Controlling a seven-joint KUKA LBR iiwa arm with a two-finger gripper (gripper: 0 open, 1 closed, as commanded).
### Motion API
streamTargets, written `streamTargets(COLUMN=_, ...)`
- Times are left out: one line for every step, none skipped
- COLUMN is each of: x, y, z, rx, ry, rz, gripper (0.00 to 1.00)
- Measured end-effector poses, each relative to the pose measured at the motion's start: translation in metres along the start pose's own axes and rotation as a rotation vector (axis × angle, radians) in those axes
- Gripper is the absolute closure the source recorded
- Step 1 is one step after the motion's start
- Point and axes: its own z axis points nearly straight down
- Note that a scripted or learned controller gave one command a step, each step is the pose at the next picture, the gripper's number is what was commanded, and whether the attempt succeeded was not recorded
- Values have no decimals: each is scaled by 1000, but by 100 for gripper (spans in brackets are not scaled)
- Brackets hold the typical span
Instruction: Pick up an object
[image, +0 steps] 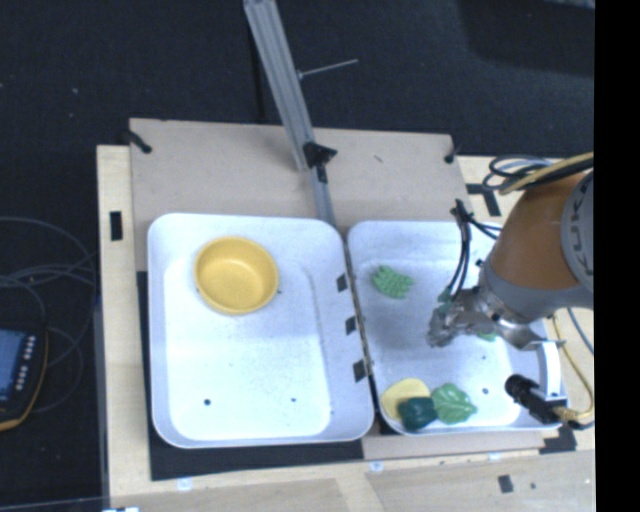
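Gripper, jaw state unreadable, is seen low in the right white bin. Approach step judged. Nearest candidate: ridged green leaf-shaped piece, just left; realignment is needed before closing.

I work over a pale wooden counter topped by a tan board. Around the counter the floor is dark, almost black. A grey metal rail slants from beyond the counter's far edge down onto the board. Left of the counter, thin cables loop toward a handheld control pendant with a blue screen.
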Motion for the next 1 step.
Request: streamTargets(x=-9, y=-2, z=-57, rx=-1, ry=0, rz=0, gripper=100)
